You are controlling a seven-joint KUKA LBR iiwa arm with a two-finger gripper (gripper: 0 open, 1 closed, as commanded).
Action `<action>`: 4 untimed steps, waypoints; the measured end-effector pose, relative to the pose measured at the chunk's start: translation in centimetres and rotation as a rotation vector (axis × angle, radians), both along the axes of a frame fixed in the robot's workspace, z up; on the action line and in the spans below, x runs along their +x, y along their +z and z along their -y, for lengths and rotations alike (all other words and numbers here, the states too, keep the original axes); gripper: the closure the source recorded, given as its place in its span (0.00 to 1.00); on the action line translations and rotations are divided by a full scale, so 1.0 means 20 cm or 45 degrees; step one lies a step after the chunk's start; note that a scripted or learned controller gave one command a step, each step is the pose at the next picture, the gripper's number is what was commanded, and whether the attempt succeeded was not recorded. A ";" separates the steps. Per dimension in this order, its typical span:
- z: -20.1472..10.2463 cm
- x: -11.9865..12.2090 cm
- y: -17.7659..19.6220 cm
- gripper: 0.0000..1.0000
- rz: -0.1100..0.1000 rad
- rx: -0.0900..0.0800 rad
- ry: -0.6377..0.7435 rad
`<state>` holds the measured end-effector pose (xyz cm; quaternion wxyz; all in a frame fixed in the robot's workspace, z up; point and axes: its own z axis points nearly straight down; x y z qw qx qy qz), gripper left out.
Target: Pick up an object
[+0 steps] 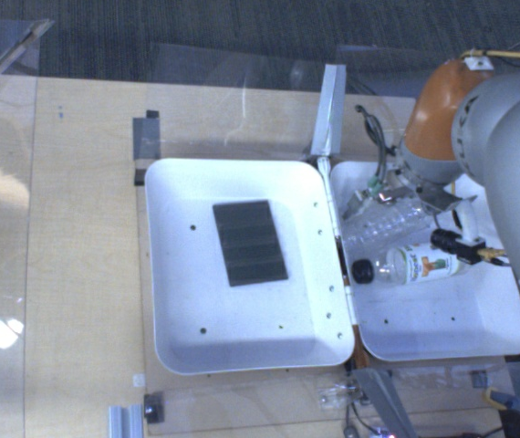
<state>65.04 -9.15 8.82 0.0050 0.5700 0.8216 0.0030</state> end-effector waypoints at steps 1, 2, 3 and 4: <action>0.09 -0.25 0.01 0.00 0.000 -0.002 0.136; 0.02 -0.38 0.01 0.00 0.006 -0.004 0.192; 0.13 -0.06 0.00 0.00 0.000 -0.003 0.119; 0.32 -0.47 0.11 0.00 -0.007 -0.002 0.145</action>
